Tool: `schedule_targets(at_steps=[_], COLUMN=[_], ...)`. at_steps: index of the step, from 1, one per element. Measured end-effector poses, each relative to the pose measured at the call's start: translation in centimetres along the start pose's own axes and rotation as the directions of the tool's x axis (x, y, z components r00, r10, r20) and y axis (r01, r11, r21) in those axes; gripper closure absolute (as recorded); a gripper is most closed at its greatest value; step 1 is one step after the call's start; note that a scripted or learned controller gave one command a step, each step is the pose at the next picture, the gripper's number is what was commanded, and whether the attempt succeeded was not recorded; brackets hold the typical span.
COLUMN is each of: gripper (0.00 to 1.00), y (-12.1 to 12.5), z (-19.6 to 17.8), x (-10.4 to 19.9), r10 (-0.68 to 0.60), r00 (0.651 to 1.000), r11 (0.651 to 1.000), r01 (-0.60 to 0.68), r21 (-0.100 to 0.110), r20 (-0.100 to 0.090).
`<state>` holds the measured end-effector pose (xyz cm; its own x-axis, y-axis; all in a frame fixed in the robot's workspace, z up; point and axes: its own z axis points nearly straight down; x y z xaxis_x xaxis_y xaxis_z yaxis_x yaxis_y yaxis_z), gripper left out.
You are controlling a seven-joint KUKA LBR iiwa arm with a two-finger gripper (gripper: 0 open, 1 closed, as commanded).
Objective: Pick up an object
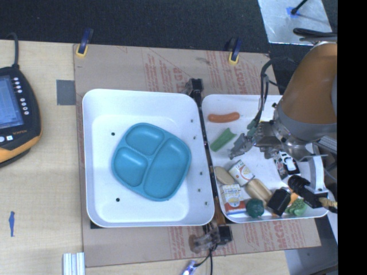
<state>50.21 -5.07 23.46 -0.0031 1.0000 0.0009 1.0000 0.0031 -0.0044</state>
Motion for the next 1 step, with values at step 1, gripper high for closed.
schedule_targets(at_steps=[1], gripper=[0.0], y=[2.17], z=[4.32], x=[-1.7], r10=[-0.002], r00=[1.0], r11=[1.0], r01=[0.002], r21=[0.002], r20=[0.001])
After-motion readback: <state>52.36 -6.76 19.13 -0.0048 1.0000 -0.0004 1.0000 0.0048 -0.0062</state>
